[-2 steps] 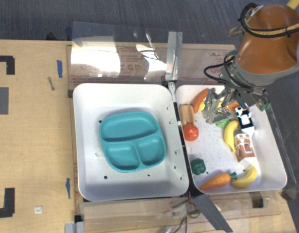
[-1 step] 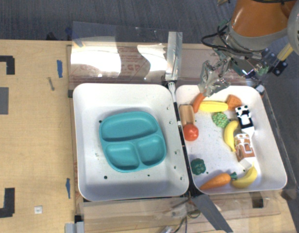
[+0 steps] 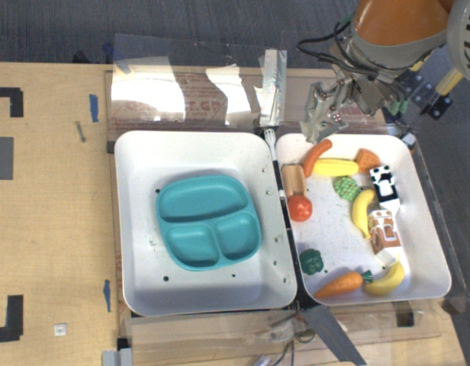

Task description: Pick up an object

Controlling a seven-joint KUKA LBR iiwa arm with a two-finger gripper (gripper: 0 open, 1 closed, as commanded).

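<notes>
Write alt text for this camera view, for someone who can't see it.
A robot arm's gripper hovers over the back edge of the right bin, which holds toy food. The left bin holds a teal tray.

Bright, even light falls from above. A clear plastic sheet (image 3: 181,94) behind the bins throws white glare patches. The white bins (image 3: 136,204) look nearly washed out, with faint shadows under the toys. Focus is slightly soft throughout, the orange arm (image 3: 399,10) blurriest.
</notes>
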